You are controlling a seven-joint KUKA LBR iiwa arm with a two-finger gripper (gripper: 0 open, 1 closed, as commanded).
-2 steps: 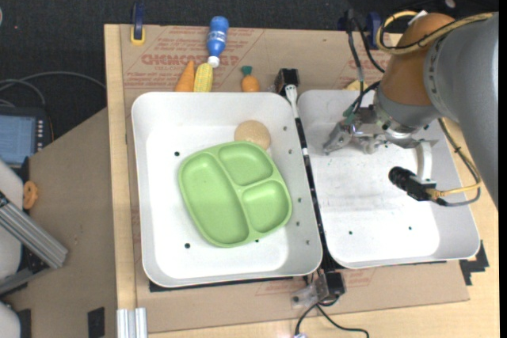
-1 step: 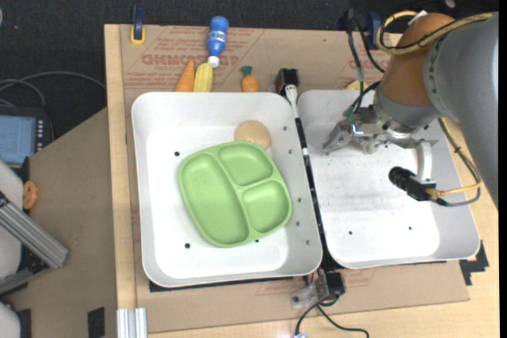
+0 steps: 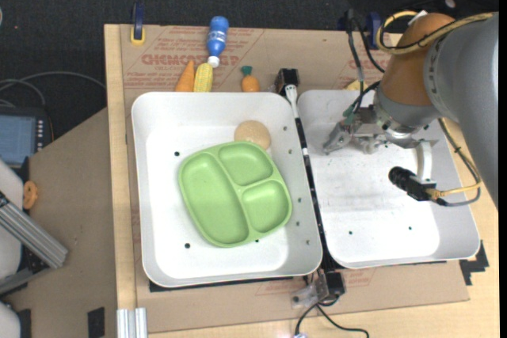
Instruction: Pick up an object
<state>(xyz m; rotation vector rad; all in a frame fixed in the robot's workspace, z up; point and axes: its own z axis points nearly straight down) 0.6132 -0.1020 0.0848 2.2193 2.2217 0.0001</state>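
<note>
A green plate (image 3: 234,192) with three compartments lies in the left bin (image 3: 154,170), tilted toward its middle. A round beige object (image 3: 253,134) rests against the plate's far rim. My gripper (image 3: 342,138) hangs low over the far left part of the right bin (image 3: 380,233), close to the wall between the bins. Nothing shows under or in it. The grey arm with its orange band (image 3: 412,67) comes in from the right above that bin.
Behind the left bin, on the cardboard, lie a blue-and-white bottle (image 3: 216,39), a corn cob (image 3: 203,77), a carrot (image 3: 184,77) and a small orange toy (image 3: 249,81). A black clip (image 3: 287,80) sits at the bins' far joint. Cables (image 3: 444,194) trail over the right bin.
</note>
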